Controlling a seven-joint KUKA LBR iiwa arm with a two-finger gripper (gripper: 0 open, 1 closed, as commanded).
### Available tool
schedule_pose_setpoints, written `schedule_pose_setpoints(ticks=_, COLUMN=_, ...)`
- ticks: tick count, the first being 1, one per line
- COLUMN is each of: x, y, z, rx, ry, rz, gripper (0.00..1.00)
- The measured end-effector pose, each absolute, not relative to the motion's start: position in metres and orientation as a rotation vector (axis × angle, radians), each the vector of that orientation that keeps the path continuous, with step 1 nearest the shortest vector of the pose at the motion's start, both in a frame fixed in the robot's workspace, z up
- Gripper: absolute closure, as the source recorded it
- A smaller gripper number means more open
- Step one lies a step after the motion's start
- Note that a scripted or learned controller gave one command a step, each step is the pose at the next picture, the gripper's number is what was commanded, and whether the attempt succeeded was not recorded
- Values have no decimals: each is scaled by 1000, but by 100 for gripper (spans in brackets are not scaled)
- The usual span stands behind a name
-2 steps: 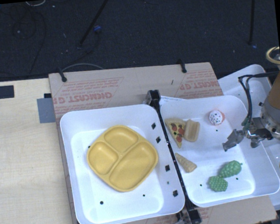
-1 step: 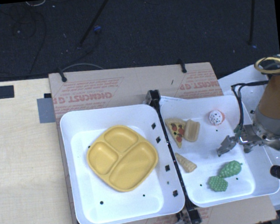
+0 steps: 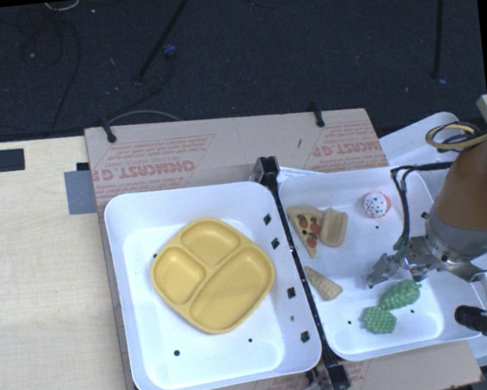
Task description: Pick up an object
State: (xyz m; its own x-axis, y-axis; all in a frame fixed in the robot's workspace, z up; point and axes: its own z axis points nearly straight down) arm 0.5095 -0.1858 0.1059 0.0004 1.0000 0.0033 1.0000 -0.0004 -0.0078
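My gripper (image 3: pixel 394 270) hangs low in the right bin (image 3: pixel 433 325), near its right side, with the grey arm and its orange band (image 3: pixel 475 194) behind it. Just below the gripper lies a green knobbly toy (image 3: pixel 401 294), close to it or touching; I cannot tell which. A second green piece (image 3: pixel 380 319) lies a little further down and left. Also in this bin are a pizza slice toy (image 3: pixel 305 229), a beige block (image 3: pixel 334 227), a tan wedge (image 3: pixel 324 285) and a small pink-and-white ball (image 3: pixel 376 204). Nothing shows as held.
The left bin (image 3: pixel 146 332) holds a yellow divided plate (image 3: pixel 213 274). A black divider (image 3: pixel 290 254) runs between the bins. Cables and a yellow ring (image 3: pixel 451 134) sit beyond the right bin's far right corner. Brown cardboard lies under both bins.
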Motion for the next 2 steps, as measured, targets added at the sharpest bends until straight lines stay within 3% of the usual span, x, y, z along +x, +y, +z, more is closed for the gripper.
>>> schedule_pose_setpoints(ticks=1, x=509, y=-185, z=87, rx=-2219, ry=-2217, rz=3, gripper=0)
schedule_pose_setpoints(ticks=2, x=510, y=-186, z=99, rx=-2224, ry=-2215, rz=0, gripper=100)
